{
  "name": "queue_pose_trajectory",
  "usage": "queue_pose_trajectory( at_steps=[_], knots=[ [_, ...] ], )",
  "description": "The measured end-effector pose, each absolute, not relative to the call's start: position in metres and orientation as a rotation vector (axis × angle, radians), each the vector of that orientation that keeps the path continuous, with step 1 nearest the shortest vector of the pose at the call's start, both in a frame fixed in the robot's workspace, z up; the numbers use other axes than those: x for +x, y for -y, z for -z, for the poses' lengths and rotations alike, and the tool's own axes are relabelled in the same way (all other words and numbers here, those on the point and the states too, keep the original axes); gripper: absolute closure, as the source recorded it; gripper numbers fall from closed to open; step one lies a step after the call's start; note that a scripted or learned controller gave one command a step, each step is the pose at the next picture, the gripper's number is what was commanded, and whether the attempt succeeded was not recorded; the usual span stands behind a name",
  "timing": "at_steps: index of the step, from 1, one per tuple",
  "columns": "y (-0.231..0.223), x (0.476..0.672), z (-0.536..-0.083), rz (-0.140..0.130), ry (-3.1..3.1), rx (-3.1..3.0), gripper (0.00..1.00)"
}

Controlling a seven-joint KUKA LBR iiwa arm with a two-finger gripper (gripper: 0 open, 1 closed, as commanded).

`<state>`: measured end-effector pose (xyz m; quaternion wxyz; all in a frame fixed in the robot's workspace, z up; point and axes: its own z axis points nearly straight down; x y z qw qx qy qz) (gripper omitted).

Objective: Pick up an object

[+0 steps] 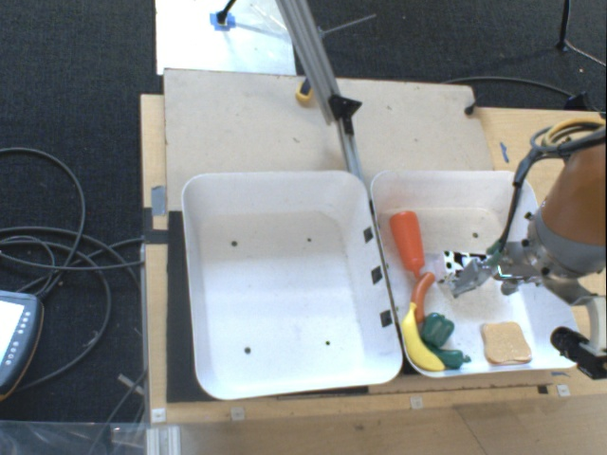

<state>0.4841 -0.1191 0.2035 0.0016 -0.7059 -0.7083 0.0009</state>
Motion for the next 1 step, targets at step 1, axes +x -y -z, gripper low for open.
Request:
queue_pose_trajectory(
  at_steps=[1],
  knots=[
    [0.119,0.4852,-0.2054,0.002,2.224,-2.22,0.0]
  ],
)
